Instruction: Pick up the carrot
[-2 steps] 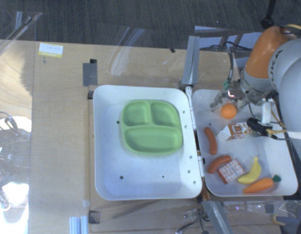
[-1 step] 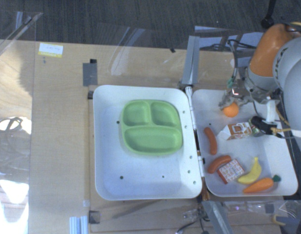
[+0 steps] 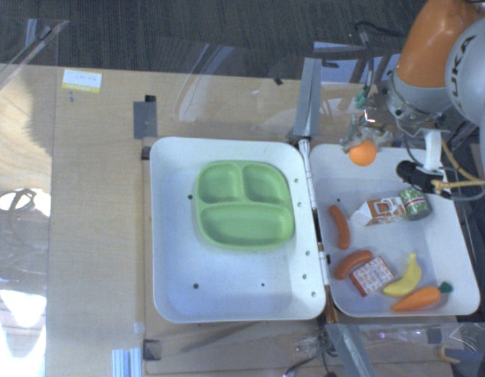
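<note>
Gripper (image 3: 366, 136) up at the top of the right bin (image 3: 454, 242), clamped on a small orange ball (image 3: 362, 154) — not the carrot.

The carrot (image 3: 417, 298) lies flat at the lower right of the frame, likely just dropped among the toy food, touching the banana (image 3: 406, 277) — orange, tapered, green stub at its right end.

Bright even light, glare patches on left bench (image 3: 23, 203), slightly soft focus
</note>
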`<control>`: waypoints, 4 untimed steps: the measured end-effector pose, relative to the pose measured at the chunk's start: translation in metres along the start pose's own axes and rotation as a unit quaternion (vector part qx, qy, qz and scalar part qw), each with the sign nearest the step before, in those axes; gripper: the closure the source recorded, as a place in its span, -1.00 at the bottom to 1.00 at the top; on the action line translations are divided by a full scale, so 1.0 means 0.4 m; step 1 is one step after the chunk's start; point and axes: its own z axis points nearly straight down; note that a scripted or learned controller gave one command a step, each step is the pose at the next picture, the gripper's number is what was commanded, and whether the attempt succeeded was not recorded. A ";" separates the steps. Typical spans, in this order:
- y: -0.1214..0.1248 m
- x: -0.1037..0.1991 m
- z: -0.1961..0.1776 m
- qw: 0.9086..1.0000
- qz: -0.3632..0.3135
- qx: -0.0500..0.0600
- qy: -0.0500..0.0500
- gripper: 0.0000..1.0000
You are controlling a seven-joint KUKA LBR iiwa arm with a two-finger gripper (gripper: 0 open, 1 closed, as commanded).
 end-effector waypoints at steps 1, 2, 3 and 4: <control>0.039 0.116 -0.027 0.991 -0.136 0.000 0.000 1.00; 0.037 0.134 0.056 0.974 -0.227 0.001 0.000 1.00; 0.032 0.228 0.055 0.976 -0.218 0.001 0.001 1.00; 0.033 0.216 0.030 0.975 -0.222 0.000 0.001 1.00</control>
